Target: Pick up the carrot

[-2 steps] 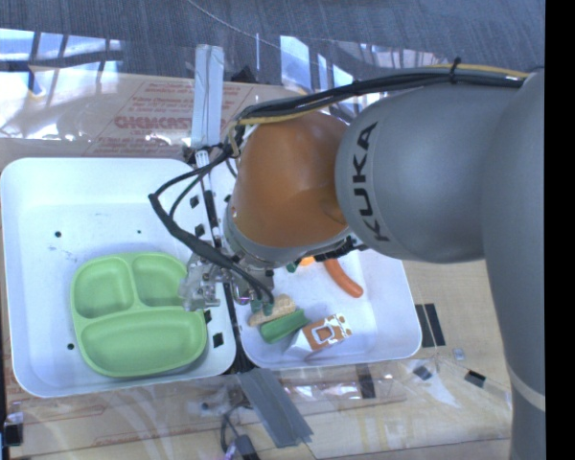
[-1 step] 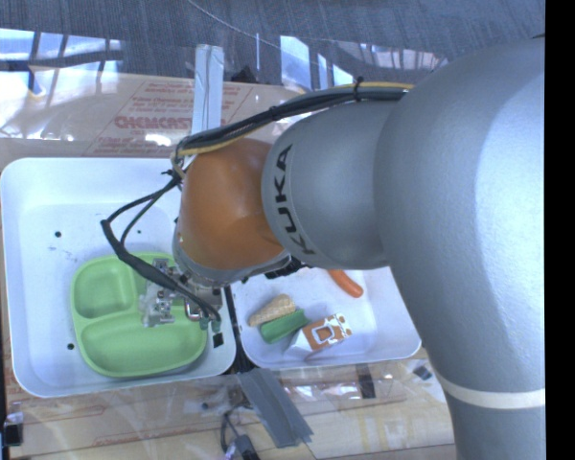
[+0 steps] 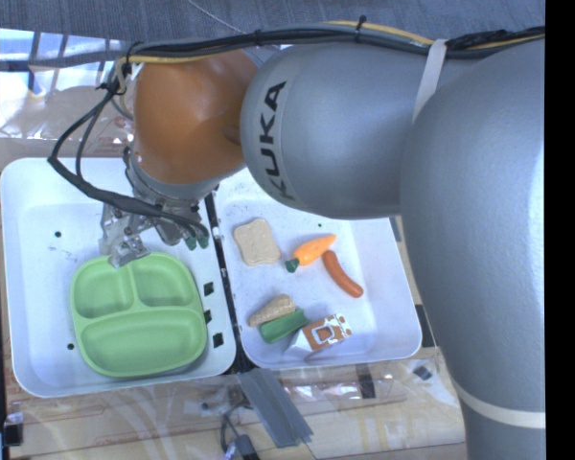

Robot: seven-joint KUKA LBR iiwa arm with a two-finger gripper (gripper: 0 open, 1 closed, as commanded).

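Observation:
The carrot (image 3: 313, 250) is orange with a small green stem end and lies in the middle of the right bin (image 3: 398, 300), pointing down-left. My gripper (image 3: 126, 242) hangs over the left bin (image 3: 34, 218), just above the far edge of a green divided plate (image 3: 139, 314). The carrot lies well to the gripper's right, across the wall between the two bins. Nothing orange shows at the gripper.
Close around the carrot lie a slice of bread (image 3: 257, 241) to its left and a red sausage (image 3: 343, 273) to its lower right. Nearer the front are a bread roll (image 3: 271, 308), a green vegetable (image 3: 285, 326) and a small orange-white box (image 3: 326, 332). The arm's bulk overhangs the bins' far side.

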